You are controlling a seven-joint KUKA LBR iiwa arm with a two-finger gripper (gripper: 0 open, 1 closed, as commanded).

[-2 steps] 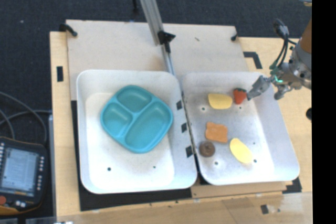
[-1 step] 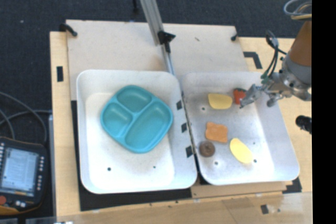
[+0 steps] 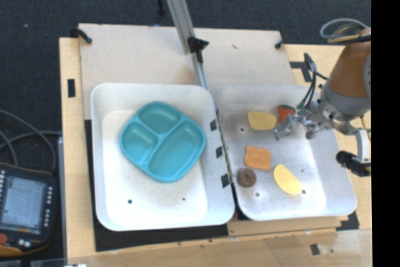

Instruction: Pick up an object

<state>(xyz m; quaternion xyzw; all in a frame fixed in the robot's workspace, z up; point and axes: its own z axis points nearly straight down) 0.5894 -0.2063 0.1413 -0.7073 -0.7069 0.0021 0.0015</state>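
The right bin [image 3: 334, 194] holds several small objects: a yellow piece [image 3: 261, 120], a small red object [image 3: 285, 112], an orange square [image 3: 257, 157], a brown round piece [image 3: 246, 177] and a yellow oval [image 3: 287, 179]. My gripper [image 3: 295, 128] hangs low over the bin's far middle, just right of the yellow piece. Its two grey fingers [image 3: 282, 129] stand apart, so it is open. The red object lies right beside the left finger's upper side, and nothing sits between the fingers.
The left bin [image 3: 109, 209] holds a teal divided plate [image 3: 164, 141]. A slanted metal post [image 3: 178, 3] rises behind the bins. The arm's orange band [image 3: 349, 69] is above the right bin's far right corner. A pendant [image 3: 22, 203] lies off the bench at left.
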